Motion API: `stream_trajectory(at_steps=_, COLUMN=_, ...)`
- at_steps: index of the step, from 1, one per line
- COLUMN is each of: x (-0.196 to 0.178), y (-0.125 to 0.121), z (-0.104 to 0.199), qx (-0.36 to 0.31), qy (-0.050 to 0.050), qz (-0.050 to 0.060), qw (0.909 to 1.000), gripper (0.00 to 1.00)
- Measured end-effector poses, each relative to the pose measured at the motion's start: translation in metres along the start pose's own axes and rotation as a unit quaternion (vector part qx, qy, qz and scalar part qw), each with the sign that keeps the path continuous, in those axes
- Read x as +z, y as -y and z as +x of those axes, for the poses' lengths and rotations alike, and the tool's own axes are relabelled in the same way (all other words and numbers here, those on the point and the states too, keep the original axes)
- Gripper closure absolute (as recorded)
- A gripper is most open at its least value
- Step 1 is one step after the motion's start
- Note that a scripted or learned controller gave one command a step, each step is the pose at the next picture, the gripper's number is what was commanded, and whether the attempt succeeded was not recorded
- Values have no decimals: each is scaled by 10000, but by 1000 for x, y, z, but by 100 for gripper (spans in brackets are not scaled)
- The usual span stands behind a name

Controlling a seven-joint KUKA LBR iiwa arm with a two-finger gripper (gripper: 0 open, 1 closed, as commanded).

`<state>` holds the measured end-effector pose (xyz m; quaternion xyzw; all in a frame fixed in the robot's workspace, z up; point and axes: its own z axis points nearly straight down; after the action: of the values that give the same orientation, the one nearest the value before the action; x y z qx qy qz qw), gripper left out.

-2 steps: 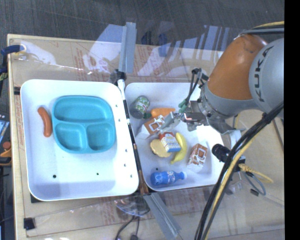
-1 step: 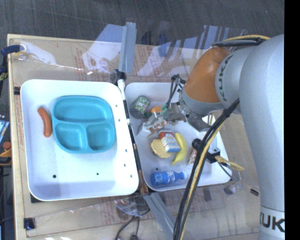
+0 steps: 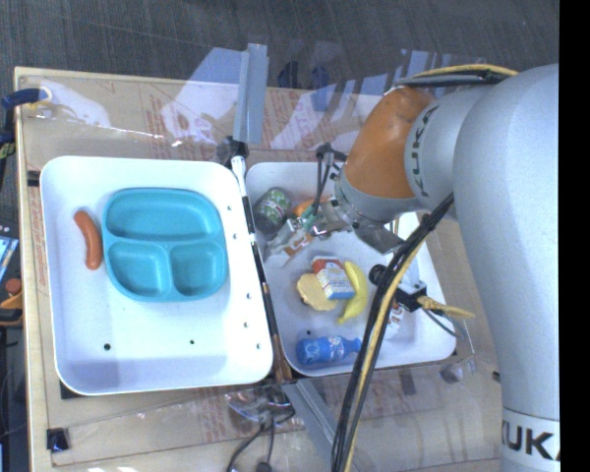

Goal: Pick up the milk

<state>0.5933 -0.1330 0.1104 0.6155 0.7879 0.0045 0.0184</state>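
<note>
— Grey arm [image 3: 516,254] fills the near right, its orange band [image 3: 388,155] above the wrist. Where is its end effector [image 3: 305,226]?

— Over the right bin [image 3: 435,334], at that bin's upper left part, just beside a green-and-grey can [image 3: 272,206]. Whether it is open or closed I cannot tell; the tip is small and blurred among cables.

— And the milk [image 3: 334,280]?

— A small carton with red and blue print, lying near the middle of the right bin, apart from the end effector and below it in the picture. It touches a yellow banana [image 3: 355,292] on its right and rests against a pale round piece of food [image 3: 315,293] on its left.

— Anything else in the right bin?

— A blue bottle [image 3: 326,350] on its side, near the bin's front edge.

— What sits left of the right bin?

— A second white bin [image 3: 147,347], touching it along one side. It holds a teal divided tray [image 3: 166,241] with three compartments, and a sausage [image 3: 88,239] just beside the tray's left edge.

— Both on the bench [image 3: 108,116]?

— Yes, side by side.
</note>
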Motion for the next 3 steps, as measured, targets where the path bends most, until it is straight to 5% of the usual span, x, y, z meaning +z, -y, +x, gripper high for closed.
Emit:
stream_trajectory(at_steps=1, x=4, y=-49, z=-19, qx=-38, qy=-76, qz=25, qw=10000, gripper=0)
stream_trajectory(at_steps=2, x=-9, y=-51, z=-22, qx=-55, qy=-34, qz=-19, qw=10000, gripper=100)
stream_trajectory(at_steps=3, x=-8, y=-51, z=-22, qx=-56, qy=-34, qz=-15, qw=10000, gripper=0)
